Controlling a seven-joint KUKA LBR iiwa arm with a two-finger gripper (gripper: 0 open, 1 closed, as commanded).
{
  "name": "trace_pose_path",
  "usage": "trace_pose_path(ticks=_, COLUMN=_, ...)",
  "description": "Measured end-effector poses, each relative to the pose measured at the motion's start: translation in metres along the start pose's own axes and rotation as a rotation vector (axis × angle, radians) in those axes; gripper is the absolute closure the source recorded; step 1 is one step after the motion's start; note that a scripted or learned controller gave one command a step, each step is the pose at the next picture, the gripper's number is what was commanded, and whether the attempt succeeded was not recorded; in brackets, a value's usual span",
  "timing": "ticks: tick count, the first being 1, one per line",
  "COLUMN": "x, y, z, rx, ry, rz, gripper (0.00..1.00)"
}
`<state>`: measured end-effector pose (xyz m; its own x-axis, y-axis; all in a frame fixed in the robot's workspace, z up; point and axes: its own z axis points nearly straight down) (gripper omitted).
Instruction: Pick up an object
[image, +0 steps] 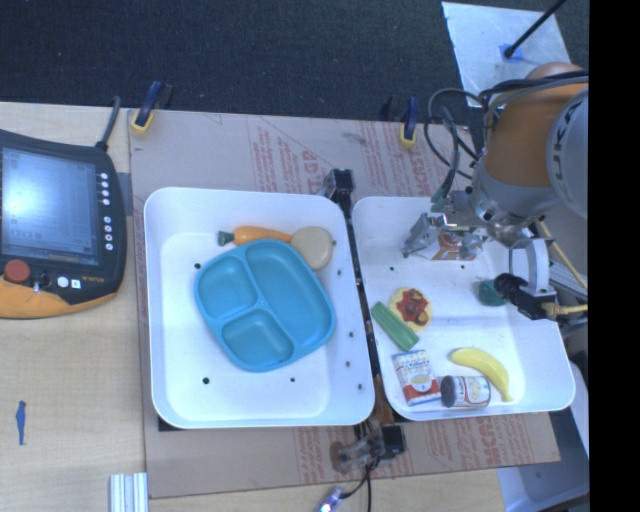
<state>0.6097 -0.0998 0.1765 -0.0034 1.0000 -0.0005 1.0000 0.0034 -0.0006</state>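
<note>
The arm (530, 130) reaches in from the right over the top of the right bin (560, 390). Its gripper (445, 235) sits low in that bin's upper part; whether it is apart or together I cannot tell, and nothing is seen clamped in it.

The right bin holds the loose things. A teal object (490, 292) lies just right of the gripper, beside a black part of the arm. Lower down, near the bin's left wall, a round red-and-yellow toy (411, 306) touches a green stick (394, 325). Below them stands a small carton (414, 377), and next to it a can (466, 391) lies on its side. A banana (484, 370) lies just above the can.

The left bin (180, 400) holds a blue 3-part plate (262, 305). At the plate's top edge lie a carrot (258, 236) and a beige round thing (312, 246).

A tablet (55, 220) rests on the bench left of the bins.
</note>
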Motion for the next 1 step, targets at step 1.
trace_pose_path(ticks=1, x=0.0086, y=-0.0434, z=0.0696, rx=0.007, ry=0.0, rz=-0.002, gripper=0.0)
